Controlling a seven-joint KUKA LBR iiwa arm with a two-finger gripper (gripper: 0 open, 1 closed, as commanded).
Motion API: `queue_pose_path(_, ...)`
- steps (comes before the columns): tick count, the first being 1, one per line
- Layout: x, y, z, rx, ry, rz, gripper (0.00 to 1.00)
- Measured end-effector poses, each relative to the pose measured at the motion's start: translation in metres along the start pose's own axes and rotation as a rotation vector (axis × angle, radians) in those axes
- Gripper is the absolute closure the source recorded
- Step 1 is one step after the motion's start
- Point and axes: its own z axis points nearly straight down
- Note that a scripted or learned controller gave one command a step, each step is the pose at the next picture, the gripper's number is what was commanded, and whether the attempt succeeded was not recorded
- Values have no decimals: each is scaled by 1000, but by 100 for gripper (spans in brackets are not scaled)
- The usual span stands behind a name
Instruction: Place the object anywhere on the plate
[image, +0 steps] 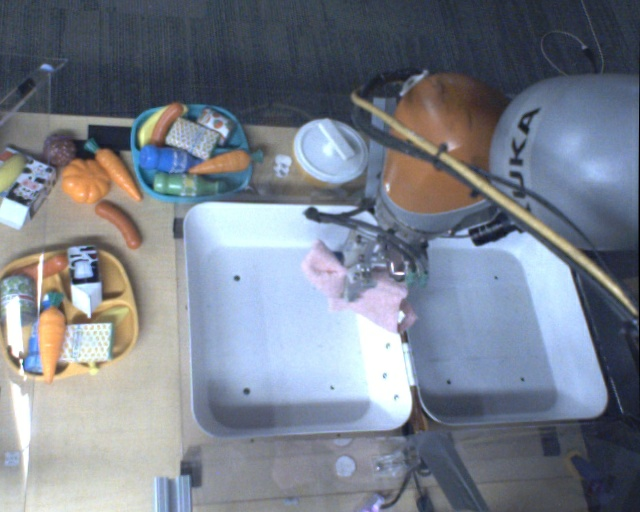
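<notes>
Start with the arm (470, 150): it comes in from the right and hangs over the seam between the two bins, its orange band above the far edge. The left bin (260, 350) and the right bin (500, 350) lie side by side, touching at that seam.

Next, the plate. You have a yellow plate (120, 290) at the far left of the bench, crowded with toy food, and a blue plate (150, 185) at the top left, equally crowded. Both sit well apart from the arm, outside the bins.

The pink cloth (325, 270) is what you likely have to move. It lies crumpled in the left bin's upper right part, its long axis slanting from upper left down to lower right, ending near the seam.

The gripper (378, 268) sits right over the cloth's middle, touching or just above it. You cannot tell from here how it stands or whether it has any cloth in it.

So the cloth lies directly under the tool, and any plate lies far to the left.
</notes>
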Motion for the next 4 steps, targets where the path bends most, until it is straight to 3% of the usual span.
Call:
queue_pose_path(2,68,84,-5,0,0,0,100)
queue_pose_path(3,88,131,-15,0,-1,-1,100)
queue_pose_path(4,87,131,-15,0,-1,-1,0)
